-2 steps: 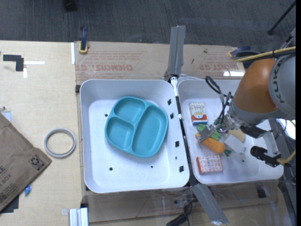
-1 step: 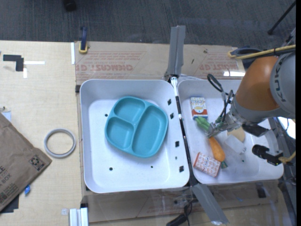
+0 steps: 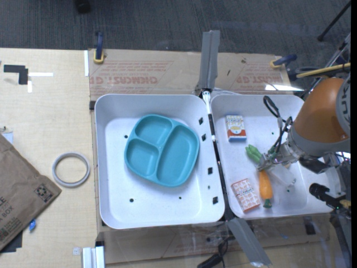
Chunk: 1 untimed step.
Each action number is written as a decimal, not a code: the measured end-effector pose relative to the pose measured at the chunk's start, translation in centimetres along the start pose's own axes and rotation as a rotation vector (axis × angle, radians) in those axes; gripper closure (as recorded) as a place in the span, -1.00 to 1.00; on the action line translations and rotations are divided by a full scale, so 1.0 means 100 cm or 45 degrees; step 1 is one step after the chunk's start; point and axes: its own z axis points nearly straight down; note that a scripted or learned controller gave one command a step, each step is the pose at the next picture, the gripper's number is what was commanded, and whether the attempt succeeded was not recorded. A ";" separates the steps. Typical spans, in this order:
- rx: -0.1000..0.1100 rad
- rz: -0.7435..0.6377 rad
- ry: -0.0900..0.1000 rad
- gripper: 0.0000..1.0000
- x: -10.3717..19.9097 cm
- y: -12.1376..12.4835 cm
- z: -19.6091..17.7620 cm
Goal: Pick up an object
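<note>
Down inside the right bin, the gripper sits just above the carrot, near a green toy at its ten o'clock; whether its jaws are spread or pressed together I cannot tell.

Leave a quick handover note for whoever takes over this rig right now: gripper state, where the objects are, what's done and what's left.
Gripper: low in the right white bin, over the green top of the orange toy carrot; nothing visibly between its fingers.
Right bin also holds a small white and blue carton at the back, a green piece beside the gripper, and a pink patterned packet in front.
Left white bin: teal divided plastic plate.
Done: nothing lifted.
Left: grasp and raise one object.
</note>
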 end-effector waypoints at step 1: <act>0.011 0.069 0.004 1.00 0.054 0.069 -0.096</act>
